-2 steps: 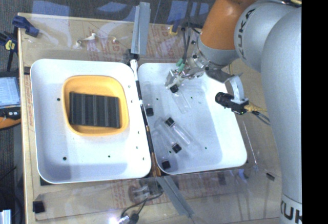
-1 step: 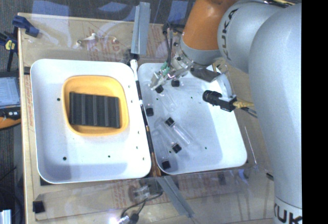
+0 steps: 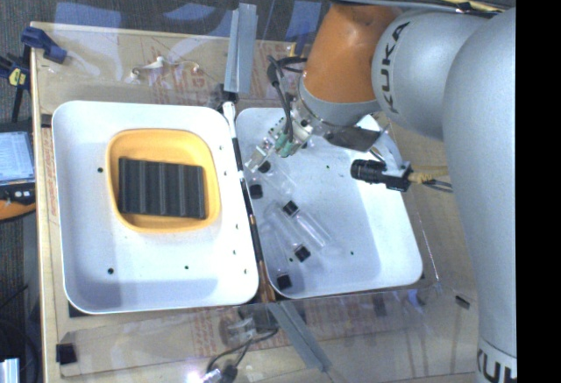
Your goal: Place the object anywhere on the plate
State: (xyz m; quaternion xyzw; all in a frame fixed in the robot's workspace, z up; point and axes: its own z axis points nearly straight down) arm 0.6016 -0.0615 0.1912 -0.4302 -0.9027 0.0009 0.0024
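A dark, ribbed rectangular object (image 3: 163,188) lies flat on the yellow plate (image 3: 163,147) in the left bin (image 3: 140,280), slightly towards the plate's near side. My gripper (image 3: 285,237) hangs over the left part of the right bin (image 3: 377,241), well away from the plate. Its clear fingers (image 3: 300,230) with small black fittings stand apart and hold nothing, so the gripper is open. The grey arm with its orange band (image 3: 351,53) covers the right bin's far side.
A raised divider edge (image 3: 245,206) runs between the two bins. A black cable fitting (image 3: 379,173) juts from the wrist over the right bin. Metal brackets (image 3: 238,48) and clamps sit on the wooden bench around the bins.
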